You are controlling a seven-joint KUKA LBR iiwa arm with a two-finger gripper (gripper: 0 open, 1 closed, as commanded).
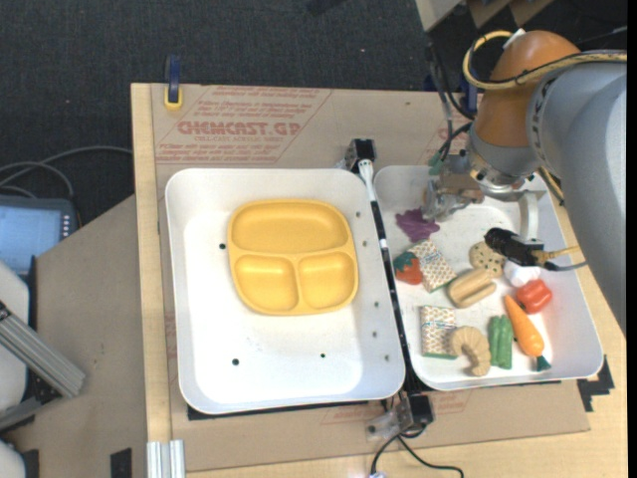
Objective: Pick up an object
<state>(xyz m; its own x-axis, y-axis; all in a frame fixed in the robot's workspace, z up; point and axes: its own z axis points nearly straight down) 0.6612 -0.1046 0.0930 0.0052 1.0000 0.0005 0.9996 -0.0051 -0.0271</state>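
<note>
1. Gripper point(445, 199) low in right bin point(577, 366), near its back edge, by purple toy point(416, 224).
2. Toys crowded there; open floor around yellow tray point(293, 255) in left bin point(199, 297).
3. Fingers hidden under wrist: cannot tell.

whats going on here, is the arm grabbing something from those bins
A grey robot arm with an orange band reaches in over the right bin, which holds a scatter of toy food. Its hand hangs low at the back of that bin, just beside a small purple toy. Nothing can be seen held in it. An orange carrot, a red pepper and a bread roll lie further forward. The left bin holds a yellow divided plate.
</note>
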